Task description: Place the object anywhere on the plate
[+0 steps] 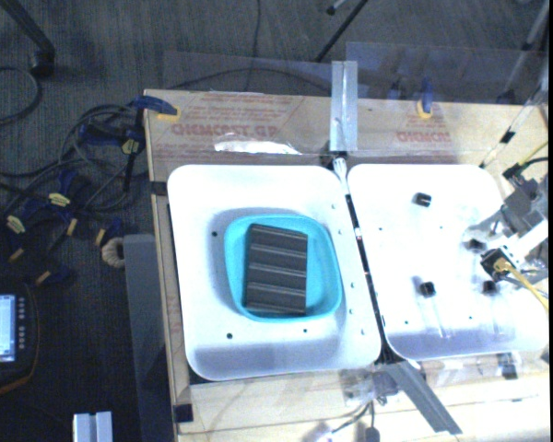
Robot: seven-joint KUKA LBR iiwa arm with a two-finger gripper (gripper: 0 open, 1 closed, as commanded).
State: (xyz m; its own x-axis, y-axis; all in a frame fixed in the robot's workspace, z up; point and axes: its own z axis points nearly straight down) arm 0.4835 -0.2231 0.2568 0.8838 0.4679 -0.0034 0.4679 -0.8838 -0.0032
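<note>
A dark grey ridged block (276,268) lies flat on the blue plate (324,279), which sits in the middle of the left bin (194,339). My gripper (488,236) hangs over the right side of the right bin (396,334), far from the plate and block. Nothing can be seen held in it.
Small black pieces lie in the right bin, one (422,199) near its back, one (427,288) near its middle and one (488,286) close under the gripper. A metal post (344,109) stands behind the gap between the bins. Cables lie on the floor at left.
</note>
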